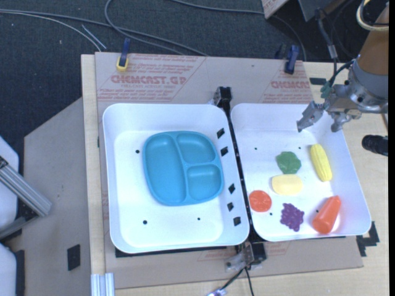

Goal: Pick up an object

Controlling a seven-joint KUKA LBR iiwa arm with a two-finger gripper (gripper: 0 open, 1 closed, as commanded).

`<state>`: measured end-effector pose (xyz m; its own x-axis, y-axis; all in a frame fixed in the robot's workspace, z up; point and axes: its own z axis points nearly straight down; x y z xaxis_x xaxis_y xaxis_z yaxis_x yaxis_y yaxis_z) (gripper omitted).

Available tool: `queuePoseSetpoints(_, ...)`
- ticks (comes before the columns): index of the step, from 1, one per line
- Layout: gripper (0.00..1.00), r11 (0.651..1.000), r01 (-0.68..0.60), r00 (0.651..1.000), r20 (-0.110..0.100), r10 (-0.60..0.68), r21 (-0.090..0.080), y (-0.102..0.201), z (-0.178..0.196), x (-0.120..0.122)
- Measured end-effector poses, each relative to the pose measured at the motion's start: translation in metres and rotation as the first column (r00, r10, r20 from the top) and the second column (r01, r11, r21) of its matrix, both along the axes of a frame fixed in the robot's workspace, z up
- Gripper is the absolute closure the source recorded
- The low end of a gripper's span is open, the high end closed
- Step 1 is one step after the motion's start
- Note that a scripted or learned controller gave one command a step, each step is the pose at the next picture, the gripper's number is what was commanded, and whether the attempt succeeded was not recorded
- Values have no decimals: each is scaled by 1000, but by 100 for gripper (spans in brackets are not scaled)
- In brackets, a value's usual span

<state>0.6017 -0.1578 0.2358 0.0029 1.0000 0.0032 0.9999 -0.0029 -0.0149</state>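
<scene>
Two fingers of the gripper [321, 121] stood spread apart, nothing between them, tips pointing down over the far part of the right bin [265, 125]. One finger showed at the left, the other at the right, with clear white bin floor visible in the gap. The gripper hung above the bin, not touching any object. Above it rose the grey wrist and the orange band [374, 51], reaching in from the right edge of the scene.

Nearest the gripper, just toward the camera, lay a yellow corn cob [320, 161], lengthwise along the bin. Left of the corn and also toward the camera from the gripper sat a green broccoli-like piece [288, 162]. Just below that, touching or nearly so, lay a pale yellow block [287, 184]. Farther from the gripper, toward the near left of the same bin, was a flat red-orange tomato slice [260, 200]. Beside it, a purple bunch of grapes [292, 216]. At the near right corner lay an orange carrot [327, 214], tilted.

Well to the left of the gripper, across the black divider, the left bin [123, 214] held a blue sectioned plate [182, 167], three compartments, lying flat. Both bins rested on a cardboard sheet [154, 73] fixed by a yellow clamp [123, 59] and a blue clamp [291, 59] at the far edge.
</scene>
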Motion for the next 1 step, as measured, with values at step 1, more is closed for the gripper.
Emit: queuePoseSetpoints(1, 0, 1000, -3, 1000, 14, 3, -3, 0, 8, 3)
